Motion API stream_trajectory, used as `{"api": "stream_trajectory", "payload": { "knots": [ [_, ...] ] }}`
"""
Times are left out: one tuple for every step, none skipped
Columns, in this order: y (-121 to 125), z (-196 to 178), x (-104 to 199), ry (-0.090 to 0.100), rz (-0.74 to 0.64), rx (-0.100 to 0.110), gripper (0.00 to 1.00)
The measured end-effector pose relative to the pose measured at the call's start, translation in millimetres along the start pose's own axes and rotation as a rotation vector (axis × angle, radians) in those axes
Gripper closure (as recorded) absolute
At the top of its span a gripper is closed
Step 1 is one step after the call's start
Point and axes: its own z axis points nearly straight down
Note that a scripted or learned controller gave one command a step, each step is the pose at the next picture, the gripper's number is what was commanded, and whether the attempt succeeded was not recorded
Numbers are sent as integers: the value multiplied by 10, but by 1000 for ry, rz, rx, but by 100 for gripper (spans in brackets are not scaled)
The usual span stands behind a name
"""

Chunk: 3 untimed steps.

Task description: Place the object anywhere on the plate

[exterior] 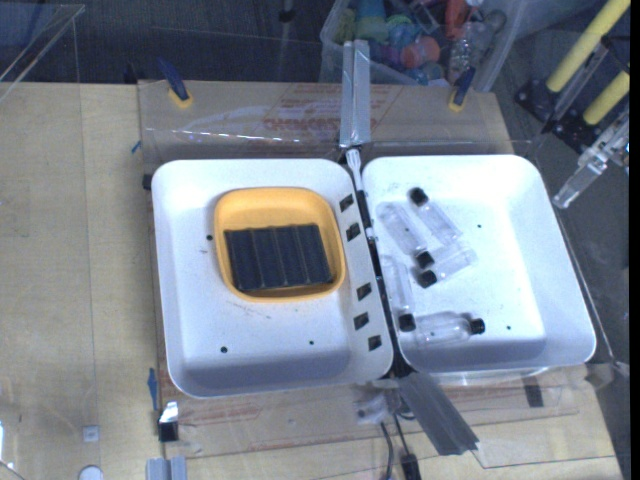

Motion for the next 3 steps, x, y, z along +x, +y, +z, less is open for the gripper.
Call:
{"api": "stream_trajectory", "payload": {
  "knots": [
    [-158,-286,153,-4,-15,-2,0],
    [-280,-439,263,-4,-112,-2,0],
    [-413,-251,389,0,-169,0,0]
  ]
}}
